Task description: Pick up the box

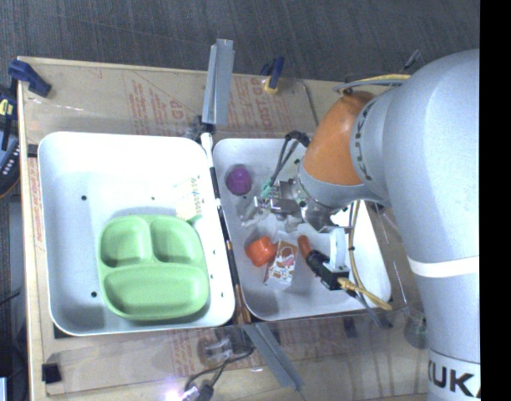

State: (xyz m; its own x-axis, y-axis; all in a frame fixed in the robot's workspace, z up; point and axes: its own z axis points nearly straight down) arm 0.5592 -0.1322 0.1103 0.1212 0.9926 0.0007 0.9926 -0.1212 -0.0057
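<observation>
My arm (422,190) filled the right side, bending down over the right bin (264,306) on the desk (113,98). The left bin (63,224) carried a green divided tray (153,267) and, by its right wall, a pale packet (191,199). My tool (276,203) hung in the right bin's upper middle; whether it was clenched or released I could not tell. The box (281,265), a small red-and-white carton, lay on the bin floor below the tool and apart from it, just beside an orange ball (260,251). A purple ball (238,179) sat near the upper left corner.
</observation>
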